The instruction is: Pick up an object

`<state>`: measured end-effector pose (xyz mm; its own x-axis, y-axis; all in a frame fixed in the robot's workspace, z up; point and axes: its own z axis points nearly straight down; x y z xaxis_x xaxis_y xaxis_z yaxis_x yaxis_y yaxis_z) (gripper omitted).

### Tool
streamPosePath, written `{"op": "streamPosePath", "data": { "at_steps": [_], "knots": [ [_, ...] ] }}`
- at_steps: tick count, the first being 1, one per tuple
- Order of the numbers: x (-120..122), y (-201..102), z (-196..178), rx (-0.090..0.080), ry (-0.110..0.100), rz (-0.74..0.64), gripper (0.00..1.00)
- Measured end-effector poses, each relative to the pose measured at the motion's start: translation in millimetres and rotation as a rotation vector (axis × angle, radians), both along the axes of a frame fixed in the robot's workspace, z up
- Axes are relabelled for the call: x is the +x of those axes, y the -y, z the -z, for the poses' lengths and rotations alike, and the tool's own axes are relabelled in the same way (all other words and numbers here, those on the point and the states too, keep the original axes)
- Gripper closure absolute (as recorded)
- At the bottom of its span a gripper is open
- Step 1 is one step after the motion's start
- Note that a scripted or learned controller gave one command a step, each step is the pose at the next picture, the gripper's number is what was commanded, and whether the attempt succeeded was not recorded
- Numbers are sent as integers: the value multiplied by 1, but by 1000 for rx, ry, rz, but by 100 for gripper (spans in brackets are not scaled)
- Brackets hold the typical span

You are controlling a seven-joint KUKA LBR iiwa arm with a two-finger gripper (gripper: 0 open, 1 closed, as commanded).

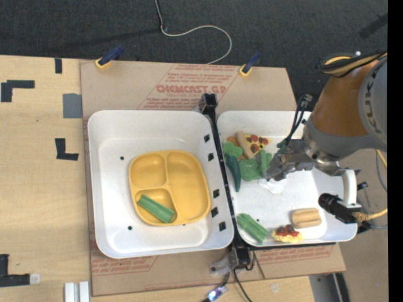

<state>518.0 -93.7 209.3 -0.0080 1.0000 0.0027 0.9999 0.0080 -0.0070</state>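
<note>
Gripper low in the right bin, at the edge of the cluster of green toys beside the divider and just above a small white piece. Open or closed: cannot tell from this angle. Probably aimed at that crowded heap, where any descent meets something. Bread roll lying apart near the front wall, likely easier to isolate. Yellow divided plate holding a green piece in the left bin, well apart.

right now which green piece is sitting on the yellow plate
The green piece in the yellow plate's near-left compartment, in the left bin; the other green items lie in the right bin.
</note>
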Motion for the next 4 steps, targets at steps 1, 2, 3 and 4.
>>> {"op": "streamPosePath", "data": {
  "at_steps": [1,2,3,4],
  "knots": [
    [30,-36,-12,-2,2,1,100],
    [43,-59,-20,-2,0,3,100],
    [40,-67,-5,-4,-1,6,100],
    [38,-58,-1,-5,-1,7,100]
  ]
}}
